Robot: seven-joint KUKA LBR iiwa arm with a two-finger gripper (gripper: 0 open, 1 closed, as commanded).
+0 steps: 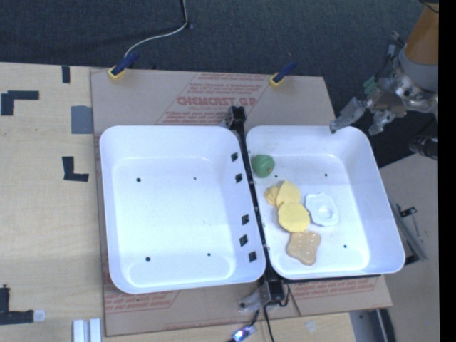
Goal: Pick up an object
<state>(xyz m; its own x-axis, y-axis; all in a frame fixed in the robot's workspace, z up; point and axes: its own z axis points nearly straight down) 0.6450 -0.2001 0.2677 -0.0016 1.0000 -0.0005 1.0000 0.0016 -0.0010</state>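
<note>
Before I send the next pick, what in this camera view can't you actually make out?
- Gripper: blurred above the right bin's far corner; finger gap unreadable.
- Arm: cut off by the top and right edges.
- Yellow pieces: overlapping, so their count and lower edges are hidden.
- White piece: blends into the white bin floor; outline unclear.
- Green object: too small to identify.

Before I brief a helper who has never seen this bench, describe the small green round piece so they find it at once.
Look in the right-hand shallow white bin, along the wall it shares with the left bin. Near that wall's upper half lies the small green round piece, just above a cluster of flat yellow, tan and white pieces. It is the lone green item.
</note>
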